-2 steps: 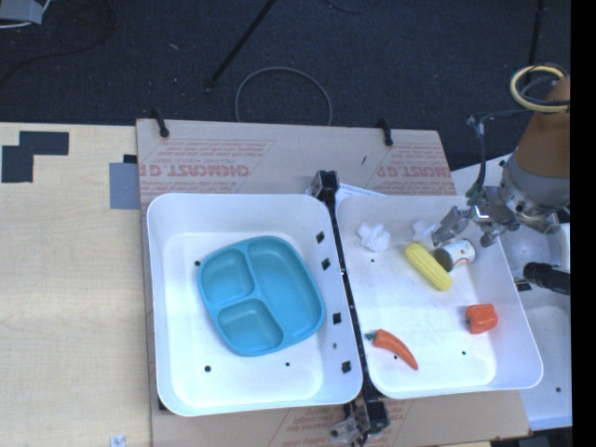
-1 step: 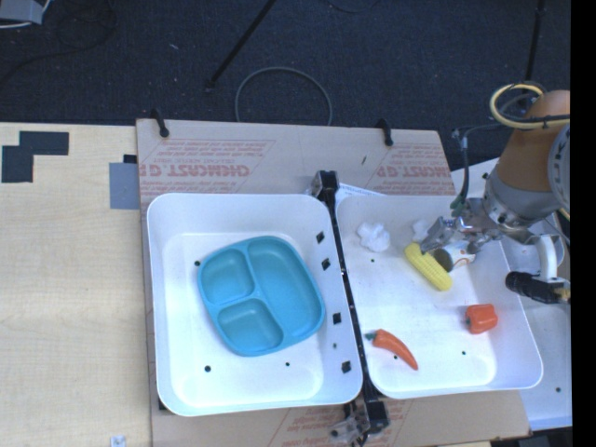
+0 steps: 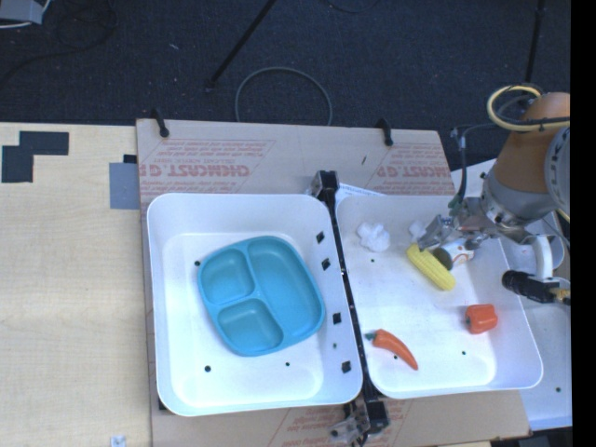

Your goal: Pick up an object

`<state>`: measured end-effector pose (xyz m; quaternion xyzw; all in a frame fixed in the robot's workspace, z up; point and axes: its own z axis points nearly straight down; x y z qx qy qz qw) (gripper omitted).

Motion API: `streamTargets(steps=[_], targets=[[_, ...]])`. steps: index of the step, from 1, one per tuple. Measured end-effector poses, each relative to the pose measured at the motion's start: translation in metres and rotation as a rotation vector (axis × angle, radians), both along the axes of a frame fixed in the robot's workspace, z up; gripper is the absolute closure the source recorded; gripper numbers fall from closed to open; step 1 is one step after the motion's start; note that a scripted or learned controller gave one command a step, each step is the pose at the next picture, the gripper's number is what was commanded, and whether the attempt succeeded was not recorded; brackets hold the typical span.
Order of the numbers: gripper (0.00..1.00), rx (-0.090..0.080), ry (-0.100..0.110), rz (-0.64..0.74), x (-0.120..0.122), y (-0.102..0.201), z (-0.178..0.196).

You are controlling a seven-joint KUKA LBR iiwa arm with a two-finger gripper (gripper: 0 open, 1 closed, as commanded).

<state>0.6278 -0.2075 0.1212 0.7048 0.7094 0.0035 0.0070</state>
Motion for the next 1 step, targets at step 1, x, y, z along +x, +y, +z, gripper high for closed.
streamTargets(steps=[1], targets=[[1.0,-0.002,0.0,0.002,0.0002,-0.0012,0.0098]])
